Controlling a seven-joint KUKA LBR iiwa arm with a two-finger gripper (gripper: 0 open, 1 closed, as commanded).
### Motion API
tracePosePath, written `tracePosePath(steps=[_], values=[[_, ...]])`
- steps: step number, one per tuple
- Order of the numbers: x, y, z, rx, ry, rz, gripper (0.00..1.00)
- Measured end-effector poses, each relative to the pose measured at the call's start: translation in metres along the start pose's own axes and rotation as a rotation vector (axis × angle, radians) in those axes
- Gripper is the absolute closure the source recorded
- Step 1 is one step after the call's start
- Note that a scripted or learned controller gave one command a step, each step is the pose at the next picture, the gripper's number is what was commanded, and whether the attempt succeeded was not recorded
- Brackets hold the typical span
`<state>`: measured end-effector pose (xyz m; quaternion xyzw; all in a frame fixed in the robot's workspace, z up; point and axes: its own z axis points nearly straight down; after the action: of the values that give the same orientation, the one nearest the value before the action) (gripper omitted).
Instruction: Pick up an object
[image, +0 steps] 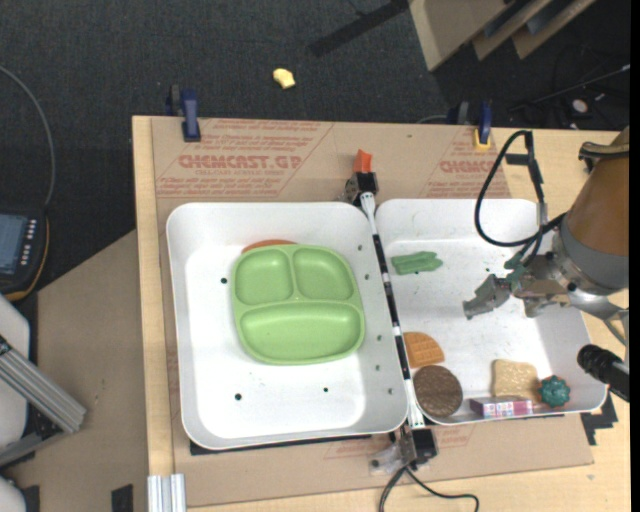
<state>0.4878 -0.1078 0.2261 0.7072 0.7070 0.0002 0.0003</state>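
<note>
My gripper (487, 300) hangs over the middle of the right bin (455, 215), reaching in from the right. A green pod-shaped piece (415, 263) lies to its upper left. Along the bin's near side lie an orange waffle-like square (424, 349), a round brown cookie (438, 390), a tan bread slice (514, 377), a small teal lump (554, 390) and a pink-and-purple bar (503, 407). I see none of these at the gripper.
The left bin (200, 330) holds a green divided plate (297, 304) with something orange (268, 243) peeking out behind it. A black cable (500, 190) loops above the right bin's far side. Clamps (186, 112) stand on the board's far edge.
</note>
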Motion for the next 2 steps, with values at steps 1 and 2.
tracePosePath(steps=[1,2], values=[[-0.054,0.094,0.071,-0.007,-0.005,0.001,0.0],[0.013,0.098,0.146,0.007,0.004,-0.006,0.0]])
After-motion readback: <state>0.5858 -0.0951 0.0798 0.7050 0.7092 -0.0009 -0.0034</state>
